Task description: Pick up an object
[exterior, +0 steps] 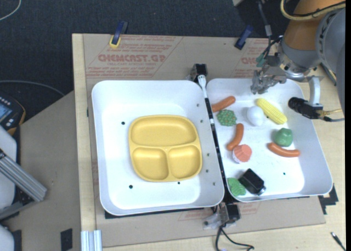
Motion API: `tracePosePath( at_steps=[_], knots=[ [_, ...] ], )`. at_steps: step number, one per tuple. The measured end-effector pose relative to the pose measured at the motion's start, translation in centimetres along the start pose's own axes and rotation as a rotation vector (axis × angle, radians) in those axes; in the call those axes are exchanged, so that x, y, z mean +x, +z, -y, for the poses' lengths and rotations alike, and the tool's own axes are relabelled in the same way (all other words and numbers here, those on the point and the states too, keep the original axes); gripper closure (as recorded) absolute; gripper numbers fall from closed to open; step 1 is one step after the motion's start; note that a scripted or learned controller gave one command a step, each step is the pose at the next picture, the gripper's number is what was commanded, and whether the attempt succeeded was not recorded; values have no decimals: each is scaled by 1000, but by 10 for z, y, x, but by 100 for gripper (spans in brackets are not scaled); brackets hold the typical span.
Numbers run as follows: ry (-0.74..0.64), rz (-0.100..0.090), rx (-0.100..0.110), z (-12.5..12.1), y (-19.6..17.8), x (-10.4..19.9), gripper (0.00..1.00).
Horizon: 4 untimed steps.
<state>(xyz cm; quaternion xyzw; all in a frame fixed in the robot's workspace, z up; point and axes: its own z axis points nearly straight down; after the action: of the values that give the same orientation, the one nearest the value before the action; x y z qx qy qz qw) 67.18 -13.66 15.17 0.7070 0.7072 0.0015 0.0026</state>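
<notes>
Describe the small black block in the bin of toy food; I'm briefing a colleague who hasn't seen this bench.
Start at the right-hand shallow white bin, the one scattered with toy food. Go to its near edge beside the divider, where the small black rectangular block lies tilted against a green leafy toy vegetable. It is the sole black, box-shaped item among rounded, brightly coloured pieces.

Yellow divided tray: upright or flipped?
Upright. The yellow divided tray lies flat in the left bin, its three compartments facing up, nothing in them.

Yellow tray (164, 147), toy food, pincer (265, 83) above
</notes>
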Motion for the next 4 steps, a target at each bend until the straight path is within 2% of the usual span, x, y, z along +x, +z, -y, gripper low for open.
tracePosePath(
  at_steps=[1,2,3,4],
  knots=[
    [0,1,-2,1,-61,-7,100],
    [-1,0,0,0,-75,-7,100],
    [-3,-3,9,18,-65,39,100],
    [-4,-3,8,29,-78,89,100]
  ],
)
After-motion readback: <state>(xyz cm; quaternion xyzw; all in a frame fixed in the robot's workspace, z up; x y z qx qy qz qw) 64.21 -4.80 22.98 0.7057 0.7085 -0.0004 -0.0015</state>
